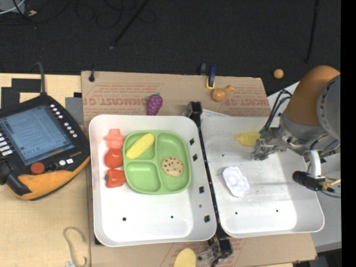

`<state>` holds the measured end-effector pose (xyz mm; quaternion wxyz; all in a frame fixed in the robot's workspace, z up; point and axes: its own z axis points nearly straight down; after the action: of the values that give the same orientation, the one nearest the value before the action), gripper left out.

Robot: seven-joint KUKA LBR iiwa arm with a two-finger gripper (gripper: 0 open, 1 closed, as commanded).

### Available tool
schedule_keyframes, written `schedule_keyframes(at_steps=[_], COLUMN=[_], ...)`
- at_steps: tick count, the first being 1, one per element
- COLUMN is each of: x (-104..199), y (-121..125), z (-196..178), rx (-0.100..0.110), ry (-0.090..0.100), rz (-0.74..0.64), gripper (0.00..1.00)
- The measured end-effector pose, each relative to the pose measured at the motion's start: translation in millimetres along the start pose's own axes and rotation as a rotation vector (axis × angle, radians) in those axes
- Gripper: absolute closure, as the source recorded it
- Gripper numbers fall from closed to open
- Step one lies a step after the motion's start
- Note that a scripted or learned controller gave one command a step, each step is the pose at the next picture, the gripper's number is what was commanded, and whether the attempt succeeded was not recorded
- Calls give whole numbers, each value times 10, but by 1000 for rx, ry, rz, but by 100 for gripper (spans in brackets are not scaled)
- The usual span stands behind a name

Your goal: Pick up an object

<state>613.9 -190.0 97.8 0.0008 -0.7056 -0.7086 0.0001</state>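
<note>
A yellow object (246, 139) lies near the back of the right bin (278, 216), and the gripper (260, 152) is down just beside it at its right end, though from here I cannot tell whether the fingers are spread, clenched or grasping it. Nothing looks lifted yet, so the pick seems barely begun: a grip and a raise are left. A white crumpled thing (235, 181) rests nearer the bin's middle, and the left bin (144, 227) holds a green tray (157, 178) with a corn cob (139, 145), a cookie (172, 166) and red toys (113, 159).
</note>
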Motion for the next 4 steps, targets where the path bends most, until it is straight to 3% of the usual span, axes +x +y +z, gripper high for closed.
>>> schedule_keyframes(at_steps=[2,3,4], x=[108,93,544], y=[-25,-24,-188], z=[-995,-1317,-1208], rx=[-5,-3,3], ry=[-2,-1,2], rz=[4,4,2], gripper=[100,100,100])
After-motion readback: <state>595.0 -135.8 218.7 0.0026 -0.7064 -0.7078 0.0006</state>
